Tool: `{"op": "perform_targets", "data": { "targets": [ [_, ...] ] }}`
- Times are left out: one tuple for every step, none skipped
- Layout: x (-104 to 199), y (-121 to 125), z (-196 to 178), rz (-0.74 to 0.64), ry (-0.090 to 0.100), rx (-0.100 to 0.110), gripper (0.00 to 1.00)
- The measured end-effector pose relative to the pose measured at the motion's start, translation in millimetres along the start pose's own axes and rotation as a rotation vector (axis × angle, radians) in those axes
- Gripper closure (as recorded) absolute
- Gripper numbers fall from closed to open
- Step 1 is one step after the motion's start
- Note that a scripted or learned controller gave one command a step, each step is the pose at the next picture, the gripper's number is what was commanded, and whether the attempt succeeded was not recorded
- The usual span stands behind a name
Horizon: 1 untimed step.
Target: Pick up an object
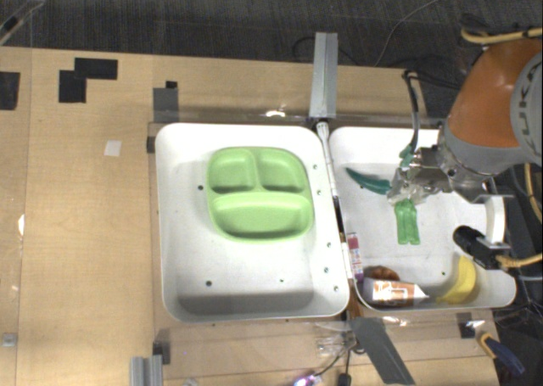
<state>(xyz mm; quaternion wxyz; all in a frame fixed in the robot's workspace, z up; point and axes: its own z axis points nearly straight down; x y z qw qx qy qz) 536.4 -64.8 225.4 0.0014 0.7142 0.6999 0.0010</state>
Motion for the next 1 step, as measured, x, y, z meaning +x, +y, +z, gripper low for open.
{"op": "perform_targets", "data": {
  "targets": [
    [1.8, 22.8, -44.1, 0.065, 0.000, 0.001, 1.00]
  ]
}}
